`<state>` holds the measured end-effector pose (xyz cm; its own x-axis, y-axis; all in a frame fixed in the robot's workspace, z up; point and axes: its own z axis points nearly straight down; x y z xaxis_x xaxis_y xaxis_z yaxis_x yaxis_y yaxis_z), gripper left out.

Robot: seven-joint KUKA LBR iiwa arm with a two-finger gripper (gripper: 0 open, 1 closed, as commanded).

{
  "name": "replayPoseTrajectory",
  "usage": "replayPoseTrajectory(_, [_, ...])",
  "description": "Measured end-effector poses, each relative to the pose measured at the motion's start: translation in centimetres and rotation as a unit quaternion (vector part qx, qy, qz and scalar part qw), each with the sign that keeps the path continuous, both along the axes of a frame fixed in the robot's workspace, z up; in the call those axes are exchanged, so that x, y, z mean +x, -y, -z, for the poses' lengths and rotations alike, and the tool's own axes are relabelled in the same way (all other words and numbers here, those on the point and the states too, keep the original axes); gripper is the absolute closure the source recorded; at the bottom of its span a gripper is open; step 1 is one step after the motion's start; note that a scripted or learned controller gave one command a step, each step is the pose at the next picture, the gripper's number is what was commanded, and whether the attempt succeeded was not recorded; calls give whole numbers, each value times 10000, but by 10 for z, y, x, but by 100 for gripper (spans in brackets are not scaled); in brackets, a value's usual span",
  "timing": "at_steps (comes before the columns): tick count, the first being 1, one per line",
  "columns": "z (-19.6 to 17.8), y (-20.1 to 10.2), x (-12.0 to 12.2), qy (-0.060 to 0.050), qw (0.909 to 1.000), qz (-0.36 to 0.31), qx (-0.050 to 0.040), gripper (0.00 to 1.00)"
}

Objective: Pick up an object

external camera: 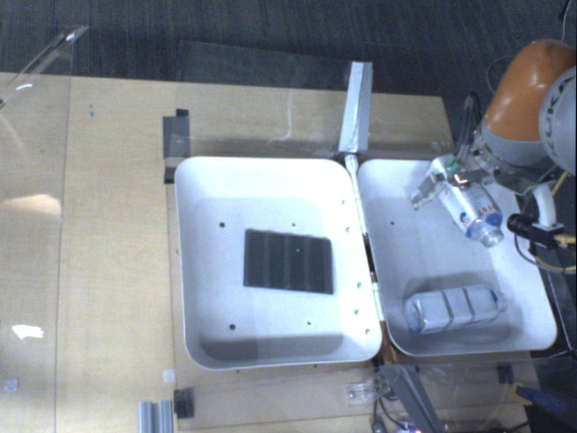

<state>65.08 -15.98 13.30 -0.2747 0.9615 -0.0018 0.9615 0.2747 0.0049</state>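
Robot lab: bench, twin bins

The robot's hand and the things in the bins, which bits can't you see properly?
- Gripper, camera view: too small and blurred to tell open or shut.
- Grey ridged object, right bin: blurry; what it is stays unclear.
- Arm: cut off by the right edge.
- Dark ribbed pad, left bin: details too faint.

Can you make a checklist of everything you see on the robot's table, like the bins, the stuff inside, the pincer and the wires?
Surface: wooden bench bearing two white bins side by side.
Job's things: grey wrapped bundle lying in the right bin; dark ribbed mat flat in the left bin.
Clutter: nothing seen.
Pincer: pincer over the right bin's far side; fingers unclear.
Cables: black wires beside the arm.
Surroundings: dark carpet beyond the bench.
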Motion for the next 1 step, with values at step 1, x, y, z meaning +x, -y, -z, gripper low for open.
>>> replayPoseTrajectory(1, [45, 43, -17, 13, 10000, -67, -6, 0])
